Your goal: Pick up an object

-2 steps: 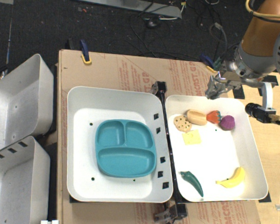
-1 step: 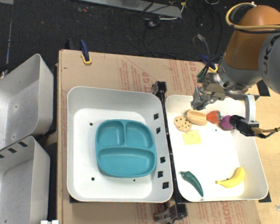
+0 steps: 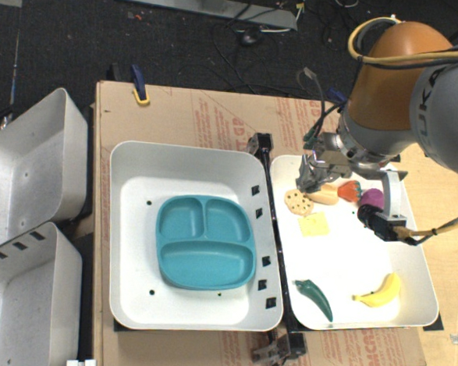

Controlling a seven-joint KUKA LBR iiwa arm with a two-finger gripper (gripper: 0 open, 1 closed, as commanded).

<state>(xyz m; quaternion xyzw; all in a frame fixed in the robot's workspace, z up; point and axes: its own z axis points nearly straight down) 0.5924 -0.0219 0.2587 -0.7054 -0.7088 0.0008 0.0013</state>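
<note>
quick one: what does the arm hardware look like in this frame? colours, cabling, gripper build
Single arm: grey rounded casing with a glossy orange band above the wrist. A yellowish cable loops over the orange section, and a thin dark cable trails off the wrist. The gripper is a compact dark metal assembly with exposed mechanical parts. Part of a dark letter marking shows on the grey casing.

Even overhead light; white bins point(image 3: 129, 159) bright; soft shadows; sharp focus; dark floor behind.

arm point(image 3: 408, 81) cut off at right edge. gripper point(image 3: 314, 180) tips kinda lost in dark clutter. purple thing point(image 3: 373, 198) and red-orange thing point(image 3: 348, 190) half hidden behind wrist hardware, can't ID.
</note>
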